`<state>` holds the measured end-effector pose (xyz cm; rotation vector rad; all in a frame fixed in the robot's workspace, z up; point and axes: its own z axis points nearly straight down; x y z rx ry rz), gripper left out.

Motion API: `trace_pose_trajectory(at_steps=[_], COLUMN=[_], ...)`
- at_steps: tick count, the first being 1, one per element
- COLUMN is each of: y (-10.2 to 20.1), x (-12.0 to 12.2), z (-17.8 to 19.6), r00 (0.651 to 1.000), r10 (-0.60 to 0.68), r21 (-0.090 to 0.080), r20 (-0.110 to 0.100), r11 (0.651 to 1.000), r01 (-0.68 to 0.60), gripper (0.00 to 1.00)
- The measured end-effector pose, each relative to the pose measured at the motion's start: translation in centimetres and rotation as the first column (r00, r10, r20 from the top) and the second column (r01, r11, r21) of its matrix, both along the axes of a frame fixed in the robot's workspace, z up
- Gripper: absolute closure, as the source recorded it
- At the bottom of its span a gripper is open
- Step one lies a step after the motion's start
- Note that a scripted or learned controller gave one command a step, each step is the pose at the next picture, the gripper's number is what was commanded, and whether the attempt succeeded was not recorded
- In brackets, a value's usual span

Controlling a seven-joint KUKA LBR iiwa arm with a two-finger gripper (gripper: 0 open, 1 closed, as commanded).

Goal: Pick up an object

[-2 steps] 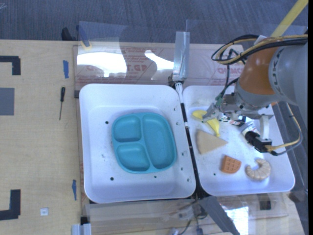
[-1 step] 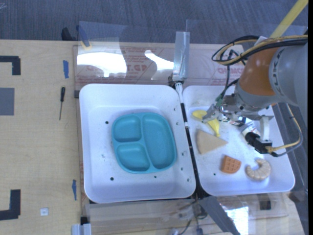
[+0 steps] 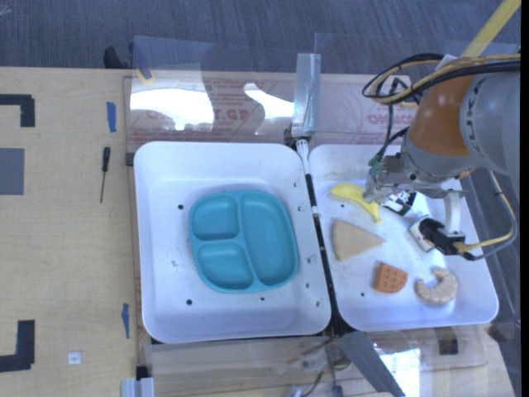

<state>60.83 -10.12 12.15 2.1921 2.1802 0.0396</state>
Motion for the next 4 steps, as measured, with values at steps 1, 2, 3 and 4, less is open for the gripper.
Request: trace_pose_trajectory(at_steps=[1, 2, 3, 4], y=[0.0, -1.0, -2.3, -2.1], x=[-0.1, 2.1, 2.3, 2.2], z=[-0.2, -1.5, 0.0, -0.3], r00=[1.0, 0.999, 0.999, 0.999], r10=[0.0, -0.004, -0.015, -0.014], r21=[0.001, 0.011, -0.005, -0.004], r20=[-0.005, -0.052, -0.037, -0.043], r11=[1.0, 1.0, 1.0, 1.0], r01=[0.0, 0.005, 0.015, 0.014], gripper=[0.0, 0.0, 1.0, 0.0])
